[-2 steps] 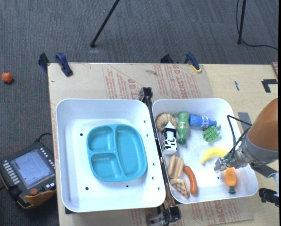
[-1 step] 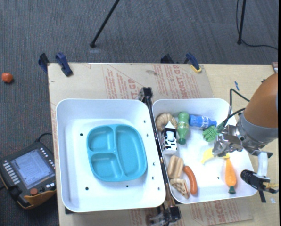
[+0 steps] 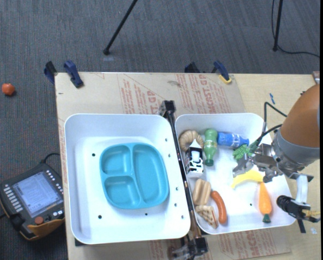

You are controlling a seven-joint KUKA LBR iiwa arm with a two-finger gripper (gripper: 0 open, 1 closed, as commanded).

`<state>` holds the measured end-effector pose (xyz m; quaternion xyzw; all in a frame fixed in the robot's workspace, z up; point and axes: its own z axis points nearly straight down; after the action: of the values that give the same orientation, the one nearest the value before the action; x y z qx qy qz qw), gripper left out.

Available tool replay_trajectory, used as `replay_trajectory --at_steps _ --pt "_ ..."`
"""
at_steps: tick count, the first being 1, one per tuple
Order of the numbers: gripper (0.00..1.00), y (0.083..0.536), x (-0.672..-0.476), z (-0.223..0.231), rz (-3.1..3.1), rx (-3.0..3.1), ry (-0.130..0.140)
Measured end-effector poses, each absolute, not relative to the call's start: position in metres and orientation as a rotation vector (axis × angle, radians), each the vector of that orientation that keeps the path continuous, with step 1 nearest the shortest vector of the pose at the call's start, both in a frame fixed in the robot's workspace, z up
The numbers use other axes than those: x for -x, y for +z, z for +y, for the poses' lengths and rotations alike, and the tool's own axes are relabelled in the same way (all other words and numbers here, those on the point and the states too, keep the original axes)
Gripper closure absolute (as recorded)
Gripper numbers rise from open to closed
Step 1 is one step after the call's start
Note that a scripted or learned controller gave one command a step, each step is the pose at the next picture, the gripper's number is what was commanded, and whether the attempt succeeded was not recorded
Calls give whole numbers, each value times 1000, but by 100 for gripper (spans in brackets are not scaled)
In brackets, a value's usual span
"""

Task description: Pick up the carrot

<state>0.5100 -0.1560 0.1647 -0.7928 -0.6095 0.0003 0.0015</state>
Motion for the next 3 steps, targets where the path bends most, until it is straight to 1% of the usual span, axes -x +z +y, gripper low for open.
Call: replay_trajectory --at_steps 1,2,3 --pt "0 90 -489 -199 -2178 2266 -11" --pt "100 100 -489 -200 -2172 2269 -9" --pt "100 109 -489 -200 -2168 2270 -9"
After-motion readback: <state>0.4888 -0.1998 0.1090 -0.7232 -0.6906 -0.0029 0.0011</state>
